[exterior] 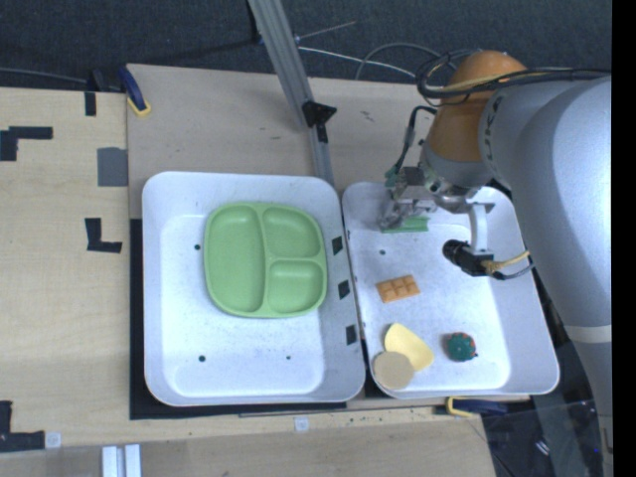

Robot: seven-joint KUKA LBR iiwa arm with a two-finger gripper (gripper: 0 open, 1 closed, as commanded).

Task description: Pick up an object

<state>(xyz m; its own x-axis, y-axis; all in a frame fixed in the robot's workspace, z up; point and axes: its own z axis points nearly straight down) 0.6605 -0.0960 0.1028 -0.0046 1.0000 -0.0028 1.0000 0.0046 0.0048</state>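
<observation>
The bench carried black tape marks along its left part, well left of the right bin. A blue and yellow clamp sat at the far left corner of the board holding the bins.

The left bin lay touching the right bin along their shared edge. In it rested a green divided plate, three compartments, flat, well left of the right bin's contents.

A grey metal pole slanted down from the top of the view, ending just beyond the far left corner of the right bin.

In the right bin, left to right: a round tan disc at the near left corner, touching a pale yellow piece that partly overlapped it; an orange waffle-like block near the bin's left-centre; a small green and red ball toward the near right.

The gripper was down at the far left corner of the right bin, over a small green flat piece lying at its tips. Could not tell whether the fingers were open or closed, nor whether the green piece was held.

The arm filled the right side, its orange band above the wrist.
</observation>
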